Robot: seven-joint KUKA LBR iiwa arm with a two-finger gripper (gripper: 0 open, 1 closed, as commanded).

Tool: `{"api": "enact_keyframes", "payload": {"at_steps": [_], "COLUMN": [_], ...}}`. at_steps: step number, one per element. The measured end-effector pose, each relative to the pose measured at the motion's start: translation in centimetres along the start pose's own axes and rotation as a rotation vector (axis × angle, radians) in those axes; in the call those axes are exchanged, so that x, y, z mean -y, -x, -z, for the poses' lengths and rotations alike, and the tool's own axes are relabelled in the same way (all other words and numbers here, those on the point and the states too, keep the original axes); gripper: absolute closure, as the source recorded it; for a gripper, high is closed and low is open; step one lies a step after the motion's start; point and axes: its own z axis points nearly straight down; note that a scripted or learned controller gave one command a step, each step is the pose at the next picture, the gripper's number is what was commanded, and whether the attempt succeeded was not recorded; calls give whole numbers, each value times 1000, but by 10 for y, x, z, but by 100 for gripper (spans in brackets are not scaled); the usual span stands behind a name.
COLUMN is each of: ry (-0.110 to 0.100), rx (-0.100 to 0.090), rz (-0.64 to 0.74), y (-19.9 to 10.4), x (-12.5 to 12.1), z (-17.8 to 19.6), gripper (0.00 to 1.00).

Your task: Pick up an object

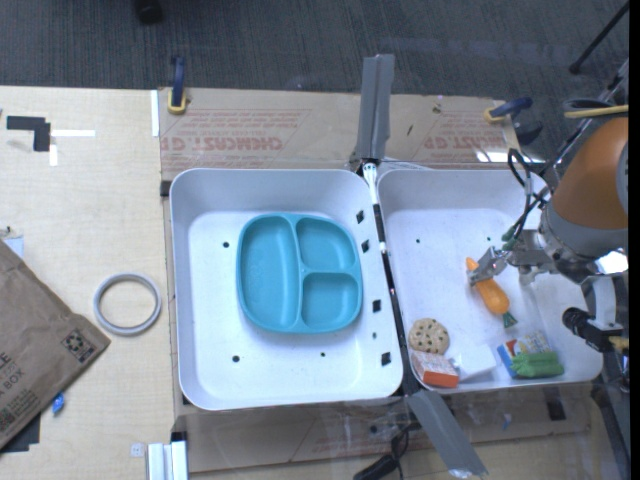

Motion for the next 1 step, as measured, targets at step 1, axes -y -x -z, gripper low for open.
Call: {"api": "enact_keyframes", "payload": {"at_steps": [1], "ry": [1], "rx": [0], "rz": [-3], "y": [1], "x": [0], "z": [9], "gripper": [100]}}
